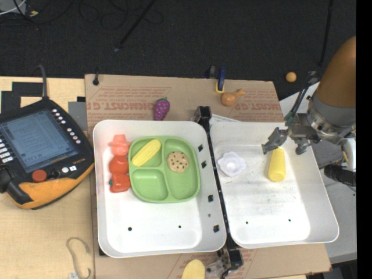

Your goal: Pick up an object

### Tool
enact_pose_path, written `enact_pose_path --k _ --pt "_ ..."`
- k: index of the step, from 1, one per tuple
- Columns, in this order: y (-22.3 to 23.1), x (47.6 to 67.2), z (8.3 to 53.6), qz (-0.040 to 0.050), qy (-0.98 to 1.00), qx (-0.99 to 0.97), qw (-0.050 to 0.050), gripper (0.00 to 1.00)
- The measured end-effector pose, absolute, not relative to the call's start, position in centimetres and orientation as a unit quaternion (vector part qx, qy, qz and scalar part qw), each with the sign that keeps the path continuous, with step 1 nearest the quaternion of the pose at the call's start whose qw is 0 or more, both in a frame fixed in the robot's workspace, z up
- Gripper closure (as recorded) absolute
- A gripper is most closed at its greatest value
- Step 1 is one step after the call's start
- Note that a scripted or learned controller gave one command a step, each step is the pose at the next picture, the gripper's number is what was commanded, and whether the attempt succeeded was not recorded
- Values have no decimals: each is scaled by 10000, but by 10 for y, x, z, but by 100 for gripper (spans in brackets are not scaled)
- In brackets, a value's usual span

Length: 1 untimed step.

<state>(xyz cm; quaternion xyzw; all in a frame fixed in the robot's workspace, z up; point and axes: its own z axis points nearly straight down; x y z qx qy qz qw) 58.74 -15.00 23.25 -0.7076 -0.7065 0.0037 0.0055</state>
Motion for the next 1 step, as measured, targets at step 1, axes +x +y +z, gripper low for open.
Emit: enact_pose_path --k 1 --pt "-150 590 239 4 -7071 -7071 11 0"
